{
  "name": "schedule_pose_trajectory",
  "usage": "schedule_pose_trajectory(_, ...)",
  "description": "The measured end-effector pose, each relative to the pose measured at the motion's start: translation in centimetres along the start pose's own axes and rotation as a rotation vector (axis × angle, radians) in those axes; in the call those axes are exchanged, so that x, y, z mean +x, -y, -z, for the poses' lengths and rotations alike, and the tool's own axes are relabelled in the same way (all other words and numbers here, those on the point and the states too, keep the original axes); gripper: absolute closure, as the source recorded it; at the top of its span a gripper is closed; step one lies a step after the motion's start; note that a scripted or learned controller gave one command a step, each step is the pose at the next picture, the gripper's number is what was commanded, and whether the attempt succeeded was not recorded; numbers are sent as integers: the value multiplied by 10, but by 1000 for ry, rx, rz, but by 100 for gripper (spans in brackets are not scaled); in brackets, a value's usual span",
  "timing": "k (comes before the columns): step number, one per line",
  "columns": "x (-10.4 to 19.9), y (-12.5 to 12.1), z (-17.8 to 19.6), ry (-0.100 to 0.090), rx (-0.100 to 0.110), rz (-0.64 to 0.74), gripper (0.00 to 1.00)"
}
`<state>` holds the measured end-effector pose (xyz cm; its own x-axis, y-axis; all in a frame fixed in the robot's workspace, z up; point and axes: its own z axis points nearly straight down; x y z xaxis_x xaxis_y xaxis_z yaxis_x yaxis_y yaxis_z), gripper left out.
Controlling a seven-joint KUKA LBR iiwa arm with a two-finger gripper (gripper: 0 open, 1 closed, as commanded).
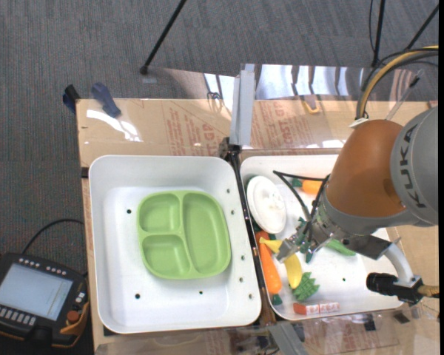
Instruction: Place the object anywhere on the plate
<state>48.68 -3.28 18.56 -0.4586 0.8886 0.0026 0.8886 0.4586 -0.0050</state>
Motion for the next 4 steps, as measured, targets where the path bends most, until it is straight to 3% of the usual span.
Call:
schedule_pose_trajectory(1, 24, -103, 36, 2, -4, 106, 100)
schedule_pose_trajectory(2, 87, -84, 91, 3, -6, 114, 100)
schedule_pose_trajectory(3, 116, -139, 49, 1, 3, 178, 100)
schedule_pose_trajectory(4, 116, -140, 51, 2, 0, 179, 0)
